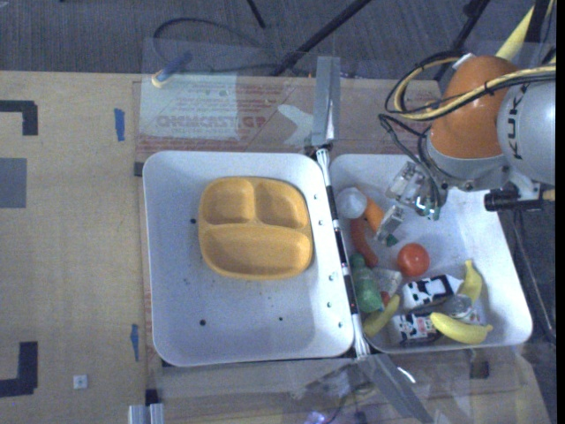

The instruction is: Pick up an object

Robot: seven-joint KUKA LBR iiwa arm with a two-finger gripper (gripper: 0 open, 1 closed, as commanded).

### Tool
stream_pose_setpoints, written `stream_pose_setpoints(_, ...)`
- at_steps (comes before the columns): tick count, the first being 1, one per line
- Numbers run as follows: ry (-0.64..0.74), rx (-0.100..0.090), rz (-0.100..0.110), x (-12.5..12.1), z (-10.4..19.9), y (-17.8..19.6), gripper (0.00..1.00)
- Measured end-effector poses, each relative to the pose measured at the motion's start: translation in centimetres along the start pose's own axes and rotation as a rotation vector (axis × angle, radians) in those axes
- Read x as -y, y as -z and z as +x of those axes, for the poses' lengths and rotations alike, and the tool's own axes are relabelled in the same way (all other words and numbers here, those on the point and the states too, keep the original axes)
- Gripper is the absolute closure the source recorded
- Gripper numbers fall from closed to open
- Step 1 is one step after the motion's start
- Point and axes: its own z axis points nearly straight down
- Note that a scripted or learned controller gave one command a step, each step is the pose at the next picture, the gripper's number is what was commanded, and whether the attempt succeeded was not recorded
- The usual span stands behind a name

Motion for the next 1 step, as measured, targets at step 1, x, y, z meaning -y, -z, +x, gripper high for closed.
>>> stream_pose_setpoints(1,-0.003,0.006,-0.005,-0.09,-0.17,1.16,1.0)
